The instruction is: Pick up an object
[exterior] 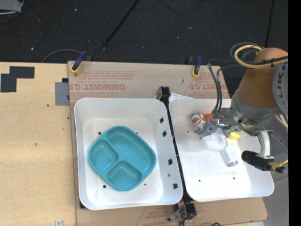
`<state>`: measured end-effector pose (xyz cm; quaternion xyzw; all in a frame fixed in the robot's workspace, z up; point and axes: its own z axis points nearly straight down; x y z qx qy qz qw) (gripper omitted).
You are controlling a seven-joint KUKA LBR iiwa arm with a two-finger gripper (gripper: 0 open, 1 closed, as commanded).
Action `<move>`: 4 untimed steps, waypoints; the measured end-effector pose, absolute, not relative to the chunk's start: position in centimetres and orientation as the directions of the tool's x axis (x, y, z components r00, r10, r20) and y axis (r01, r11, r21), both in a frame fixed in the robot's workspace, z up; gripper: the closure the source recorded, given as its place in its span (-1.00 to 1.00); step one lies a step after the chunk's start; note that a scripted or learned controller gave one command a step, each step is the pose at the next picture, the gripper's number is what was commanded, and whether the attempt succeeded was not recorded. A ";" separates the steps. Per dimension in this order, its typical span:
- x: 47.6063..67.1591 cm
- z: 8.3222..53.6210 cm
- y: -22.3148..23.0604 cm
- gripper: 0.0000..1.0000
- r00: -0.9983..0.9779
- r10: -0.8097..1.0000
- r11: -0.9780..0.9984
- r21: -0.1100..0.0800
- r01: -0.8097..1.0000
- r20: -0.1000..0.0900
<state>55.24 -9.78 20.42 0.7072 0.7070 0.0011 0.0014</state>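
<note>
Two white bins are seen side by side on a cardboard-covered bench, the left bin (pixel 84 173) in the centre of the frame and the right bin (pixel 254 185) toward the right. They are separated by a black divider (pixel 170 145) running from upper centre to lower centre.

A teal plate (pixel 122 157) with three compartments is lying flat in the left bin, roughly in its middle, apart from the walls.

In the upper half of the right bin a small cluster of objects is found. A red and white can (pixel 198 120) is lying near the bin's upper left part. Just right of it and lower, a clear cup (pixel 216 142) is seen, and a small yellow piece (pixel 233 135) lies just beside it on the right. A pale oblong object (pixel 230 157) lies below the cup, nearer the bin's middle.

The arm (pixel 261 86) is reaching in from the right edge of the frame, its orange band visible at upper right. The gripper (pixel 210 126) is positioned low over the cluster, between the can and the cup. Whether its fingers are spread or closed cannot be told, and nothing can be confirmed between them.

Two clamps, one yellow and blue (pixel 78 65) and one at upper centre-right (pixel 196 67), are fixed to the cardboard's far edge.
</note>
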 end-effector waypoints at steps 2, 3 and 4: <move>58.5 21.6 -1.1 1.00 -0.002 1.000 0.002 -0.001 1.000 0.000; 60.5 22.3 4.6 1.00 -0.003 1.000 0.003 0.000 1.000 0.000; 62.0 22.5 10.4 1.00 -0.003 1.000 0.003 -0.001 1.000 0.000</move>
